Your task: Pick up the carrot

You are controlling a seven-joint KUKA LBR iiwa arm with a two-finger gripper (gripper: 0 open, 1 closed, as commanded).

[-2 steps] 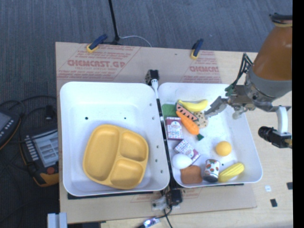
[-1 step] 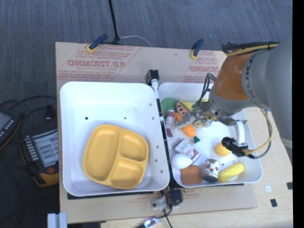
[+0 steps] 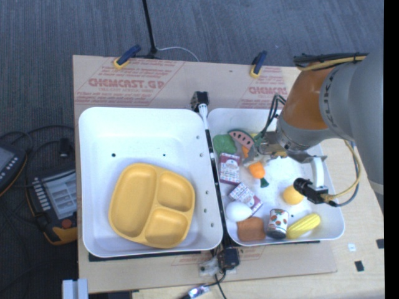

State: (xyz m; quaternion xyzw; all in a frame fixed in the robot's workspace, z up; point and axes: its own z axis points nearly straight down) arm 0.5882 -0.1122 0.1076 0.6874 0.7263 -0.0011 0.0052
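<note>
Taking the carrot [image 3: 257, 171] as the landmark: nearer the camera than it, along the right bin's [image 3: 333, 229] front wall, sit a brown piece [image 3: 250, 229], a small printed can [image 3: 278, 222] and a yellow corn cob [image 3: 303, 225]. A white egg [image 3: 237, 212] lies just behind the brown piece. The carrot itself rests in the middle of the right bin, orange with a green tip. Directly behind it the gripper [image 3: 267, 148] hovers close; whether it is spread or closed cannot be told. Well left of the carrot, a yellow divided tray [image 3: 151, 204] lies in the left bin [image 3: 100, 123].
</note>
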